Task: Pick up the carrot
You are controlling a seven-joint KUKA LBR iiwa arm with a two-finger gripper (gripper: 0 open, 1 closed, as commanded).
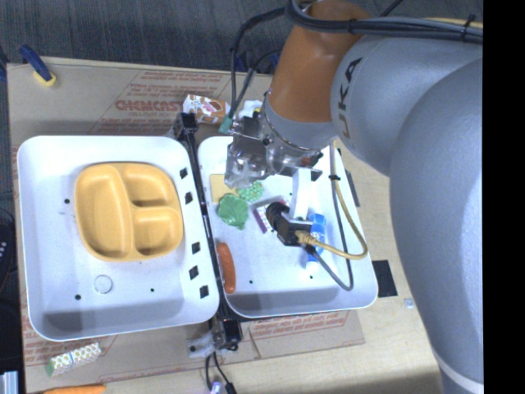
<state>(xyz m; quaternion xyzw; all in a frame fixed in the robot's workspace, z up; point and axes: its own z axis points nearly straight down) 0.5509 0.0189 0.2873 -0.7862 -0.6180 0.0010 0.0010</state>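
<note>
The carrot (226,267), a short orange stick, lies in the right bin (279,302) against its left wall, near the front. My gripper (244,171) hangs over the back left part of that bin, above a speckled green piece (250,192). It is well behind the carrot and apart from it. The arm's grey and orange body hides the back of the bin.
A green leafy item (234,210), a yellow slab (216,187), a purple piece (261,218) and a blue and white item (315,230) share the right bin. The left bin (49,302) holds a yellow divided plate (129,209).
</note>
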